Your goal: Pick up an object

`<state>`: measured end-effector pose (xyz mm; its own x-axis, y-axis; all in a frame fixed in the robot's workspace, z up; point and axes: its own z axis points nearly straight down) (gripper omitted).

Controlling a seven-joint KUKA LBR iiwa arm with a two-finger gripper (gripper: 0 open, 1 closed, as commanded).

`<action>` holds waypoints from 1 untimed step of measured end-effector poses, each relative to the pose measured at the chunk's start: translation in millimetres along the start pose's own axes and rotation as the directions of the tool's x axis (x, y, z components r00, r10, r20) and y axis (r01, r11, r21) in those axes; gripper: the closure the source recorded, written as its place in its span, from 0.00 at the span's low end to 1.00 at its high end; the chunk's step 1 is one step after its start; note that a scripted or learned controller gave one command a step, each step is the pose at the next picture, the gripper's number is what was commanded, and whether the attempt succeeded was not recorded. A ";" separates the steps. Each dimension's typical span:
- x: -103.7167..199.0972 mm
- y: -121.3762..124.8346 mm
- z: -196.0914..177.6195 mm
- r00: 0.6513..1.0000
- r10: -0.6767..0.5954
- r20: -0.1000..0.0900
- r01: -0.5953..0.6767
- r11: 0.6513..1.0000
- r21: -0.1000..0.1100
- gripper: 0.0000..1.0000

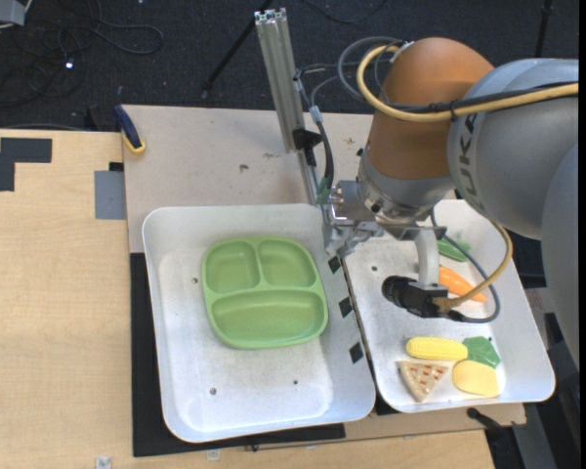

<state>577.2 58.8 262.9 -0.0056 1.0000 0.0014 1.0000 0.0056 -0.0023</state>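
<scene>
No text, label, brand, number or sign can be read anywhere in the frame: none on the grey arm (527, 145) at the upper right, none on the two white bins (176, 379) across the lower middle, and none on the green divided plate (264, 291) at the centre.

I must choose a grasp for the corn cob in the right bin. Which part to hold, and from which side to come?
Grip the corn cob across its narrow middle, coming straight down from above. It lies flat and long, left to right, with the pizza slice close below it.
</scene>
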 end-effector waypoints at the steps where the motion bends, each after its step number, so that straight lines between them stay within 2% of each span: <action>1: 45.0 6.4 19.9 1.000 0.001 0.001 -0.001 1.000 0.003 1.00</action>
